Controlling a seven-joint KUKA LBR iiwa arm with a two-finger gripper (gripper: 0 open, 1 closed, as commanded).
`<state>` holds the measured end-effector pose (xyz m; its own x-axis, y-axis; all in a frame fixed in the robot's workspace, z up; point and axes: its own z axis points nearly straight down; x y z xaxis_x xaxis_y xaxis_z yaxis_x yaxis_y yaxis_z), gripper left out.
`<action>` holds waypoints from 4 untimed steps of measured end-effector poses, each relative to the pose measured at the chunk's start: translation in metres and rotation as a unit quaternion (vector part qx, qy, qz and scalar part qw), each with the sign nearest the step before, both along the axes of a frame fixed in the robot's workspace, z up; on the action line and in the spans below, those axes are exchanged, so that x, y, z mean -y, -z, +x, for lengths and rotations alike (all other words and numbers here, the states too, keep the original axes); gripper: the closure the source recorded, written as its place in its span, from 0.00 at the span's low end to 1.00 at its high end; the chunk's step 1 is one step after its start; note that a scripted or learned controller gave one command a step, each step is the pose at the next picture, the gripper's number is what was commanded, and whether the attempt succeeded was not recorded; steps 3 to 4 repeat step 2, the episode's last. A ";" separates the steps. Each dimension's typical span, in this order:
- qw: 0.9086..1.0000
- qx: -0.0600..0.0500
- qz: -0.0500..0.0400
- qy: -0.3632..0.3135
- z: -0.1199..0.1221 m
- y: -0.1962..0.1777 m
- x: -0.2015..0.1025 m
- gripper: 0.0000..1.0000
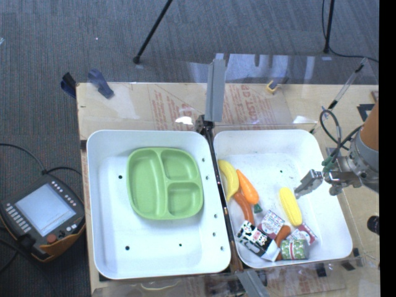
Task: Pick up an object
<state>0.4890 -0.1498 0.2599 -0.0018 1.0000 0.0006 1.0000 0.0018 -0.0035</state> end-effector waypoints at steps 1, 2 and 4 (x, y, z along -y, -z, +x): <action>1.000 0.002 0.001 0.012 0.002 0.168 0.021 0.00; 1.000 0.003 0.003 0.015 0.004 0.159 0.021 1.00; 1.000 0.003 0.003 0.015 0.004 0.159 0.021 1.00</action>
